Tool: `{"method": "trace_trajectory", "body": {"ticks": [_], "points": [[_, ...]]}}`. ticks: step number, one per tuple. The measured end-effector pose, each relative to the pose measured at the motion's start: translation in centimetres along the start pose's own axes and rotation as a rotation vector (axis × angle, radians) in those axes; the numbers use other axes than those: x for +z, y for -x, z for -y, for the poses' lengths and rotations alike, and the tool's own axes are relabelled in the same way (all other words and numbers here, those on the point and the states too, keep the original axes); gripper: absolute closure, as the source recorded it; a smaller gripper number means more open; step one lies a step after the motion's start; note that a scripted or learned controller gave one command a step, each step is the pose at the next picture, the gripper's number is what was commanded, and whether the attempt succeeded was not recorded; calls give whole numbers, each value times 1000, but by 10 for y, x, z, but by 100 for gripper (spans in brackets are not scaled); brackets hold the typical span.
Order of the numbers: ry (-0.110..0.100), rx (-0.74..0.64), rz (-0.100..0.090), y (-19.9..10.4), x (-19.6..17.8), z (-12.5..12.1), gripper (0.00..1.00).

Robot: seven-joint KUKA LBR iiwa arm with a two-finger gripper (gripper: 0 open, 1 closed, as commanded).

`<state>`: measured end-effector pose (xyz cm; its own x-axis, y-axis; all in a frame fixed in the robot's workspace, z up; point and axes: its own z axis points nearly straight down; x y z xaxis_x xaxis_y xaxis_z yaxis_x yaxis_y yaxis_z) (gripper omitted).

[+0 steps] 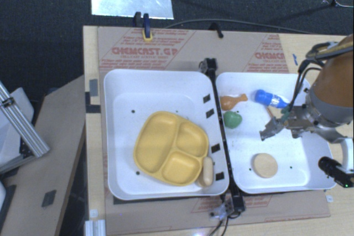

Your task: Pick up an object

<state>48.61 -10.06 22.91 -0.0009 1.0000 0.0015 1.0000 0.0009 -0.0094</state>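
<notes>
Round tan disc (265,165) lies flat at lower centre of the right bin (246,185), probably light, stiff and smooth; its rim looks the likeliest hold. Up and right of it the gripper (269,132) hovers, jaws slightly parted and holding nothing.

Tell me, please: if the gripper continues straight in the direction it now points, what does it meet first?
The gripper points toward the view's lower left. That line looks free at first, over the right bin's bare floor, passing between the green object and the round tan disc. Depth is unclear, so it may simply touch the floor.
</notes>
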Motion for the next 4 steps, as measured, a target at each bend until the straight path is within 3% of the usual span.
{"method": "trace_trajectory", "body": {"ticks": [1,4], "points": [[12,-3,2,0,-5,-2,0],[10,0,1,9,146,-13,0]]}}
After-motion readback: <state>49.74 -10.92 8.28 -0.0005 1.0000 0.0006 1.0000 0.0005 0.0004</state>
